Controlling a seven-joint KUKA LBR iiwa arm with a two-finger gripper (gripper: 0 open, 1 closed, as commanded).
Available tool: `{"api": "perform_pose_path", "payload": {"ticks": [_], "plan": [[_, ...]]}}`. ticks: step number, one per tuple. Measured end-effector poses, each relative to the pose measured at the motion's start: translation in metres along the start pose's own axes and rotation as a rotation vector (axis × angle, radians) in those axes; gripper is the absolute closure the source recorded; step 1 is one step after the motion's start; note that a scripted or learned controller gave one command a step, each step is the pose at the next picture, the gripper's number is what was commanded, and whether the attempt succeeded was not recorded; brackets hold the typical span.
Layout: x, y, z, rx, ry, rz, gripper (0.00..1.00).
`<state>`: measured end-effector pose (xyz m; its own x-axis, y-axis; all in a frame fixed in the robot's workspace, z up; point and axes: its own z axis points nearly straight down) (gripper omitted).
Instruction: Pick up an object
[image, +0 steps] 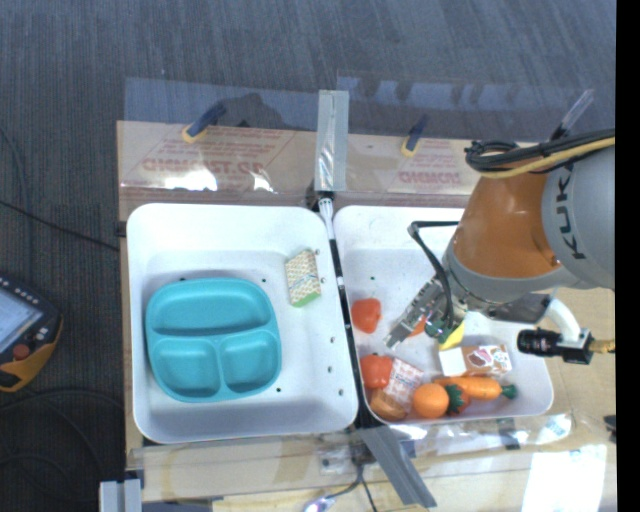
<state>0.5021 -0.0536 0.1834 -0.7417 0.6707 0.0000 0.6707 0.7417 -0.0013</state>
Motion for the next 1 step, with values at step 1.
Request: {"api": "perform_pose_path", "payload": {"ticks": [1], "plan": [[0.0060,0.0422,-0.0455,0.001,-0.001,0.142,1.00]]}}
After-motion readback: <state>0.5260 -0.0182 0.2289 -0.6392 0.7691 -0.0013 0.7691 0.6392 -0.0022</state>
